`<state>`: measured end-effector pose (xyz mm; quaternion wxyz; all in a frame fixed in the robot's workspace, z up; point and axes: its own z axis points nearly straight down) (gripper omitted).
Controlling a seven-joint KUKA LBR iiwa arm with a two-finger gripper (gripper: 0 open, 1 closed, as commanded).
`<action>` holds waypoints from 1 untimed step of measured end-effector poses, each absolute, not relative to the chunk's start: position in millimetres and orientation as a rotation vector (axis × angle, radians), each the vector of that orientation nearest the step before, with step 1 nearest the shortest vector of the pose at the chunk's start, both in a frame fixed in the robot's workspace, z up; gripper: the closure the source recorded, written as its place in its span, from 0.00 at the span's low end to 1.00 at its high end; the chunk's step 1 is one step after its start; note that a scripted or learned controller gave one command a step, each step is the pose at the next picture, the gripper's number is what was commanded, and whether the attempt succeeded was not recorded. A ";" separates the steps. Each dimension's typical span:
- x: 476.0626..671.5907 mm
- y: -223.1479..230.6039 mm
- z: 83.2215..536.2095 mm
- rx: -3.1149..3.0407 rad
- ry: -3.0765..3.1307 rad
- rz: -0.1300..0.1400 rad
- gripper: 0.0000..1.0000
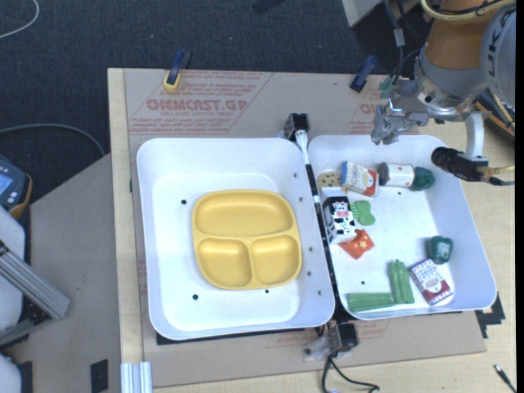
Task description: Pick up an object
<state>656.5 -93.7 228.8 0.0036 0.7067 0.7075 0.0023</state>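
I saw the grey two-finger gripper (pixel 388 131) hanging above the far rim of the right-hand shallow white bin (pixel 467 228), at about twelve o'clock of that bin. Its fingers pointed down with a narrow gap between them, and nothing sat in that gap. Whether they were fully parted I could not tell from this angle.

Just toward five o'clock from the fingers lay a small white bottle with a red band and a dark green cap (pixel 405 176), on its side, cap pointing to three o'clock. Touching it at nine o'clock was a little white and orange carton (pixel 360 178), with a tan cookie-like disc (pixel 328 178) beyond that. Below these sat a black and white cow-patterned box (pixel 340 218), a green leaf-shaped toy (pixel 363 214) and a red packet (pixel 357 243). At the bin's six o'clock lay green bean-pod shapes (pixel 386 291), with a red and white carton (pixel 431 280) and a dark green cup (pixel 440 249) toward four o'clock.

The left-hand white bin (pixel 164 178) held a yellow three-compartment plastic tray (pixel 246 238) at its centre. Above the wrist, the arm's orange band (pixel 463 31) showed at one o'clock.
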 end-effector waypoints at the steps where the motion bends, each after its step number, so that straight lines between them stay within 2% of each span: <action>1: 627.5 -43.6 234.2 2.220 2.229 -0.002 1.00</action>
